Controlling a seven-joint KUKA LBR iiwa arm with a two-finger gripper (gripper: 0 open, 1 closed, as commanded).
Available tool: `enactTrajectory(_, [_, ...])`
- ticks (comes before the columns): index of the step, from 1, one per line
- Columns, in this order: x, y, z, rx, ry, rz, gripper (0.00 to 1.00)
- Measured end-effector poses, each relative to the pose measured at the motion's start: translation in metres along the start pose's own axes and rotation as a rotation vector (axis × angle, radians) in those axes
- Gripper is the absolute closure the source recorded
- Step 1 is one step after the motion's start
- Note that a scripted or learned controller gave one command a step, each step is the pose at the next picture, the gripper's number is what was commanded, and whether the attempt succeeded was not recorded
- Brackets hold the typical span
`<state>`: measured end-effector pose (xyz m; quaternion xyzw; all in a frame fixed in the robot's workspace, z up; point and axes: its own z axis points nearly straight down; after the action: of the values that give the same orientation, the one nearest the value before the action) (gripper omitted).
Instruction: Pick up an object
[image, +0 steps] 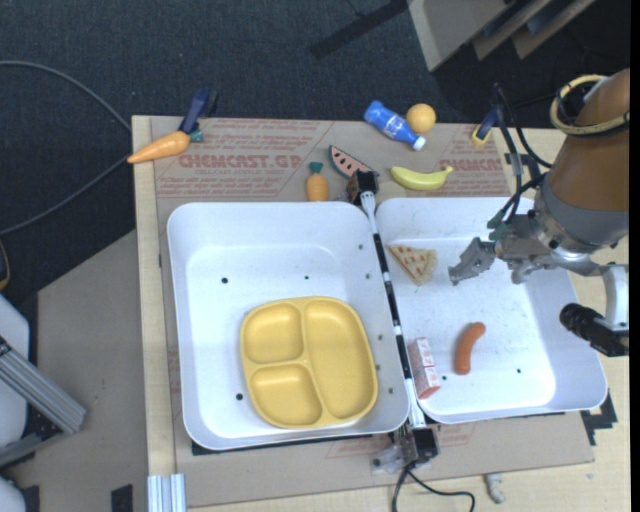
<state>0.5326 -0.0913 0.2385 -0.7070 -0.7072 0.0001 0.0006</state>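
This looks like a robot lab. A big robot arm (590, 170) reaches over a bench (250, 160) with two white bins (200, 250), toy food and loose cables (60, 80).

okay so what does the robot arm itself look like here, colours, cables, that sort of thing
The arm comes in from the right of the camera view. Its large rounded body looks orange-brown, with a grey band beneath it. Thin dark cables run down along its left side from above. The gripper at its end is grey metal, angular and small beside the bulky arm. A black rounded part sticks out lower down near the right bin's edge.
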Motion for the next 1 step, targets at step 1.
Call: enactTrajectory(1, [-0.0221,-0.0054,0.1539,-0.001,-0.001,0.001,0.0])
